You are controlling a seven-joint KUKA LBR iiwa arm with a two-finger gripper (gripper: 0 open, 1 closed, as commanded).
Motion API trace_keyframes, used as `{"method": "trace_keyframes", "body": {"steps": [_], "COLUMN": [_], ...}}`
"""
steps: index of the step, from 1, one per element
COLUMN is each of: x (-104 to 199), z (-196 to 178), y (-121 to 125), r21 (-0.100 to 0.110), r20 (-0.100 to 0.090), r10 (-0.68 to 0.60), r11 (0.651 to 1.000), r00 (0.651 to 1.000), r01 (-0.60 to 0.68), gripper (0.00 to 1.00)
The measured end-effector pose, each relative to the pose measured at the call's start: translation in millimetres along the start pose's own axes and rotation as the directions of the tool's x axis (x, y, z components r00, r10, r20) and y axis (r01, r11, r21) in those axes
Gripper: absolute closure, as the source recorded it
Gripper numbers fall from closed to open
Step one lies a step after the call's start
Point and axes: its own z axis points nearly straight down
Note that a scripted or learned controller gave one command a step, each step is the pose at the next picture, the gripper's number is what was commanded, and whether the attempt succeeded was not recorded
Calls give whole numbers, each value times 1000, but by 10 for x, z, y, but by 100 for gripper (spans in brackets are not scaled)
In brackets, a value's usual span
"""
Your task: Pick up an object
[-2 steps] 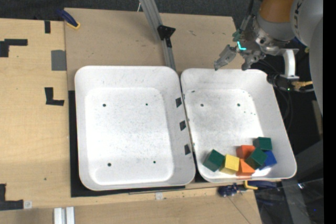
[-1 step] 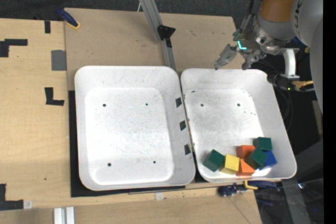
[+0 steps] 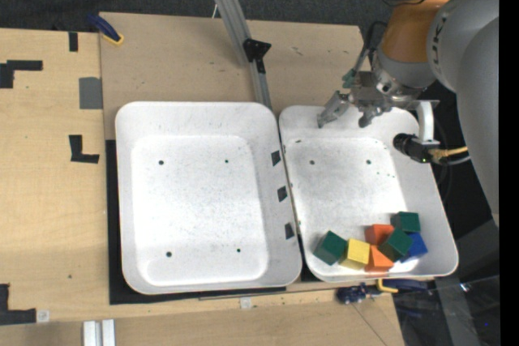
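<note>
Several small blocks lie clustered in the near right corner of the right bin (image 3: 324,174): a dark green block (image 3: 330,246), a yellow block (image 3: 355,253), orange blocks (image 3: 377,243), another green block (image 3: 404,221) and a blue block (image 3: 416,245). My gripper (image 3: 347,113) hangs over the far edge of the right bin, well away from the blocks. Its two fingers (image 3: 328,113) are spread apart with nothing between them.
The left bin (image 3: 199,194) sits beside the right one on the wooden bench. A slanted metal pole (image 3: 229,0) crosses above the far side of the bins. The grey arm (image 3: 462,28) with its orange band fills the upper right.
</note>
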Motion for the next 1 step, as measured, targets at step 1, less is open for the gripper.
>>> {"method": "trace_keyframes", "body": {"steps": [1], "x": [27], "z": [654], "y": [-9], "r21": [1], "r20": [1], "r10": [-1], "r11": [1000], "r00": [1000], "r01": [1], "gripper": [0]}}
